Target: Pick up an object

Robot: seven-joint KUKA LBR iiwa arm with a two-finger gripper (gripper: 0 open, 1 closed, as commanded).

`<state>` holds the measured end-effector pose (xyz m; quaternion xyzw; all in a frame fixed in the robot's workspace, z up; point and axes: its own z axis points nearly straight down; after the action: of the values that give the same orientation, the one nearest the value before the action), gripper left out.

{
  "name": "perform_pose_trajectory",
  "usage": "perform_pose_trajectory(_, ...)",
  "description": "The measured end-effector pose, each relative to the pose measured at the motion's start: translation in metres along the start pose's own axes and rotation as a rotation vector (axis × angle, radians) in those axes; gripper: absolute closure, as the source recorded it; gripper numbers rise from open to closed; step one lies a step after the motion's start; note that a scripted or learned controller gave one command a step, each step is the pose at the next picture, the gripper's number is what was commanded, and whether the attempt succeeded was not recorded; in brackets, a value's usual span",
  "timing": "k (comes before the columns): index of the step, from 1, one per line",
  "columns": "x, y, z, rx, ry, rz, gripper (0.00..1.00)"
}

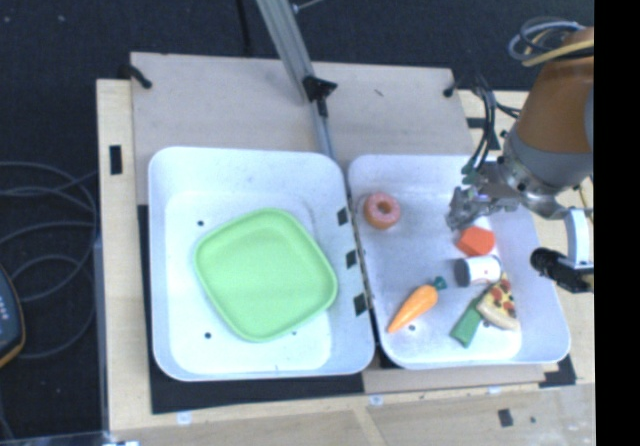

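Orange block (477, 240) in right bin (420, 179), end effector (466, 208) poised just above

Green plate (265, 274) in left bin (170, 174); grey cables (45, 224) beyond bench.

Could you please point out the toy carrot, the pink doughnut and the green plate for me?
toy carrot (414, 308), camera view, on the middle of its orange body.
pink doughnut (381, 211), camera view, on its ring, in the right bin.
green plate (265, 274), camera view, on its flat centre, in the left bin.
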<state>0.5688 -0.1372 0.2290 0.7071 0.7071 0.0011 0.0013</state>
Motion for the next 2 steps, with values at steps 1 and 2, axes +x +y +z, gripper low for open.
perform_pose_trajectory(1, 0.056, 0.002, -0.011, 0.002, 0.001, -0.004, 1.0)
perform_pose_trajectory(2, 0.111, -0.001, -0.022, 0.002, 0.001, -0.005, 1.0)
